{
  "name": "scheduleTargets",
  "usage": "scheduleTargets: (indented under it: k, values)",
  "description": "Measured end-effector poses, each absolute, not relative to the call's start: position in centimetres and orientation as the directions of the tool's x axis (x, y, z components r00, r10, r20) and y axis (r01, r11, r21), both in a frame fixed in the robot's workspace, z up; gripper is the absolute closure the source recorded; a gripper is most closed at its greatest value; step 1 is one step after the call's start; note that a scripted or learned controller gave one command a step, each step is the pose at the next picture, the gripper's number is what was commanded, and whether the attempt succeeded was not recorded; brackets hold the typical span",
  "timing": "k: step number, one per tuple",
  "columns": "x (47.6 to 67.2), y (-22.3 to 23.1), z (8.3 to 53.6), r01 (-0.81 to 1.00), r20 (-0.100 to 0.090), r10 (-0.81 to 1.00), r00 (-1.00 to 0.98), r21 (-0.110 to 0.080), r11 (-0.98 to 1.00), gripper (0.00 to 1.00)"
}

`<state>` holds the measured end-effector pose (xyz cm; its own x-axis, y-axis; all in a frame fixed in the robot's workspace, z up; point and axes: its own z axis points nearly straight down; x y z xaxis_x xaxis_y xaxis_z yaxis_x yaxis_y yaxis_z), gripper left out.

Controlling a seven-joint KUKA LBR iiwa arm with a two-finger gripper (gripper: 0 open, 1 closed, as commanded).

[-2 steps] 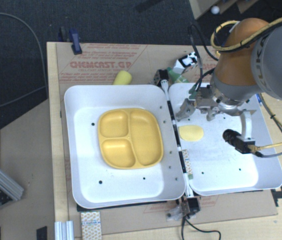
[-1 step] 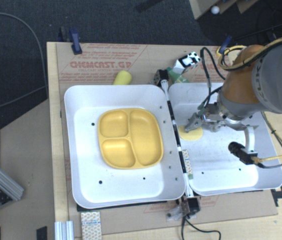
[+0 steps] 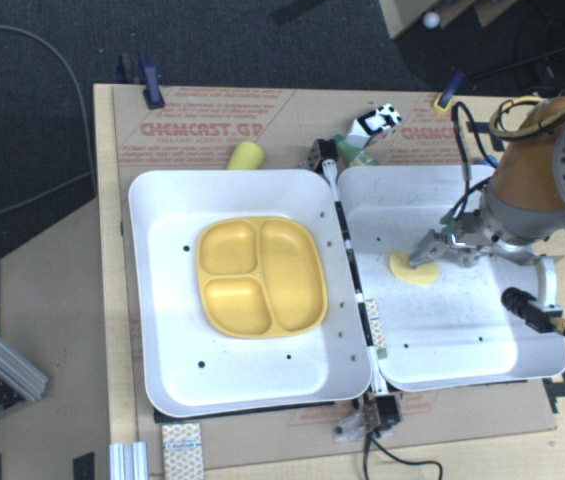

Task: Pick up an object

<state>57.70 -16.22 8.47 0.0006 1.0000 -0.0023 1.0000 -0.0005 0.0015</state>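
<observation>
A small pale yellow round piece (image 3: 415, 271) lies flat in the right bin (image 3: 442, 353), near its left side. My gripper (image 3: 428, 254) reaches in from the right and hangs low right over the piece's upper right edge, its grey fingers pointing left and down. The view does not show whether anything sits between them. A yellow divided plate (image 3: 260, 275) with three compartments rests in the middle of the left bin (image 3: 172, 338).
Outside the bins, on the cardboard at the back, lie a yellow cylinder (image 3: 246, 155) and a black-and-white toy (image 3: 375, 122). A blue clamp (image 3: 148, 83) grips the bench's far left edge. The arm's grey and orange body (image 3: 537, 183) covers the right bin's far right corner.
</observation>
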Motion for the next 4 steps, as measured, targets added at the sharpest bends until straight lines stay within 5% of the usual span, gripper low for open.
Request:
scheduleTargets:
  k: [1, 2, 4]
  values:
    - [57.8, -16.1, 9.5, 1.000, -0.002, 1.000, 0.001, 0.004, -0.001, 1.00]
    - [56.4, -9.7, 10.8, 1.000, 0.002, 1.000, -0.001, -0.003, 0.001, 1.00]
    - [56.4, -9.7, 12.8, 1.000, 0.001, 1.000, -0.001, 0.001, 0.001, 1.00]
